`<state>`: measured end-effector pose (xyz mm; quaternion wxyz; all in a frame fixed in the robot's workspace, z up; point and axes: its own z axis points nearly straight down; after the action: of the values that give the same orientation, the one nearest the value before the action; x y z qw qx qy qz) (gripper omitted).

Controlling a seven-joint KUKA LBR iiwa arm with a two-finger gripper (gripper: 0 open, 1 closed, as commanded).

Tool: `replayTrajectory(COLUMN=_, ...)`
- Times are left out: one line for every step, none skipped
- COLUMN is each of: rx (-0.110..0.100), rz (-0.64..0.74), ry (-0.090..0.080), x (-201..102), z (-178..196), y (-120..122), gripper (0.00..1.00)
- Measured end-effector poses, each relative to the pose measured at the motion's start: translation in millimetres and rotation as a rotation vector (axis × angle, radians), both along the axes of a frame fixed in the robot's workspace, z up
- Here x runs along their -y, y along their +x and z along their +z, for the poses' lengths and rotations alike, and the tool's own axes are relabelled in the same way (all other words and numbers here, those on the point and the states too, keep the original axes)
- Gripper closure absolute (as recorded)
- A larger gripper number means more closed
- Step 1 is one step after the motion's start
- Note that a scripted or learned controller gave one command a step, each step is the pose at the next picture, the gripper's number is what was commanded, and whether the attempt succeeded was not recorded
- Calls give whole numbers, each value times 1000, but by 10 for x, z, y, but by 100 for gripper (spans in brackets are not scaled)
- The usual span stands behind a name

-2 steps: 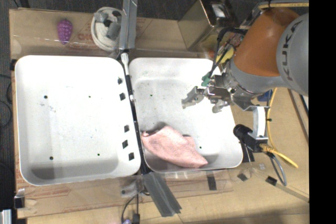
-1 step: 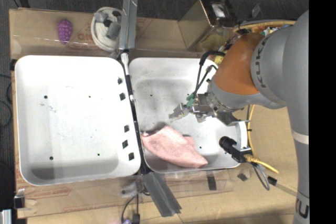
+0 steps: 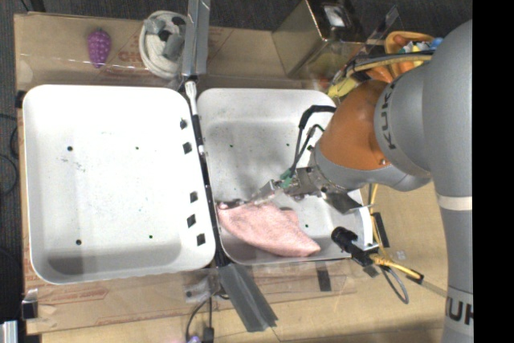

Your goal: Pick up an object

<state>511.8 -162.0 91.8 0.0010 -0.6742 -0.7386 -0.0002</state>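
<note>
Bench carries two white bins. My end effector is low in the right bin, just above the pink cloth lying along that bin's near wall. Can't tell its grip state. Left bin alongside; purple object behind it.

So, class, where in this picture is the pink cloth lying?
The pink cloth lies in the right-hand bin, at its near edge beside the divider between the two bins, just below the gripper.
</note>
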Motion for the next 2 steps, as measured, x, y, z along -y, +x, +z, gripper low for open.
replayTrajectory(rx=-4, rz=-234, ry=-2, x=-245, z=205, y=231, gripper=0)
replayTrajectory(rx=-3, rz=46, ry=1, x=-523, z=-4, y=147, gripper=0)
